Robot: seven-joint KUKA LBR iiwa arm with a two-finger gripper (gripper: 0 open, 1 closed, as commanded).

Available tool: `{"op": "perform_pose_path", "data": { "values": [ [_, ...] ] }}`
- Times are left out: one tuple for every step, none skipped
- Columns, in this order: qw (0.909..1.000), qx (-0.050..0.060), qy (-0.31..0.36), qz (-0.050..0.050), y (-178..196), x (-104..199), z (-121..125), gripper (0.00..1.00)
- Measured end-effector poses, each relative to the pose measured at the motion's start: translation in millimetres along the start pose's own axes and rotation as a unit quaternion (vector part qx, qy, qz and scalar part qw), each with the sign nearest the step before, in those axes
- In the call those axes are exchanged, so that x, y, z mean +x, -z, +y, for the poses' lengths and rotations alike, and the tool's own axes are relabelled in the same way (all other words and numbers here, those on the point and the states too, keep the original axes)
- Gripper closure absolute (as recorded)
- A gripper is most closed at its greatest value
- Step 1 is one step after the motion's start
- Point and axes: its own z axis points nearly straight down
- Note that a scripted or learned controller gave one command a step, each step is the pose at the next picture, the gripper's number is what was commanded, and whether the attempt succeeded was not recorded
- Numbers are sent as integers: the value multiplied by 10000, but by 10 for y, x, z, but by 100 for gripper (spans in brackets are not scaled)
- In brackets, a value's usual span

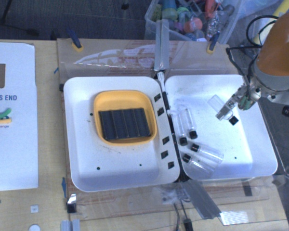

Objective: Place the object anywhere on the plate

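Camera view, looking down at a slant on both bins. The task's objects are the clear vials [189, 129] with black caps, lying on their sides in a loose cluster on the floor of the right bin [241, 153], close to the divider [163, 124] between the bins. Their transparent bodies blend into the white floor, so the exact count is hard to fix; at least three caps can be made out. None lies on the plate. They rest flat because nothing supports them, and a grasp from above would probably have to close across a rounded, slippery body.

The gripper [229, 110] hangs over the right bin, well apart from the cluster and toward the bin's far right wall, tilted so that its tip points down and left. A pale, clear shape [216, 101] sits just beside its tip; it may be a further vial, but the view does not show whether it lies between the fingers or merely on the bin floor. Whether the tool is released or clenched cannot be told.

The yellow plate [125, 98] sits in the left bin [82, 167] with a dark ribbed block [124, 124] covering most of its middle. Judged from this layout, the transfer across the divider is not yet done.
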Motion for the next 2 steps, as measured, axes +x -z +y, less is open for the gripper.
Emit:
{"op": "perform_pose_path", "data": {
  "values": [
    [9959, -14, -908, -30, 522, -564, -355, 100],
    [9960, -18, 897, -38, 369, -1141, -9, 100]
  ]
}}
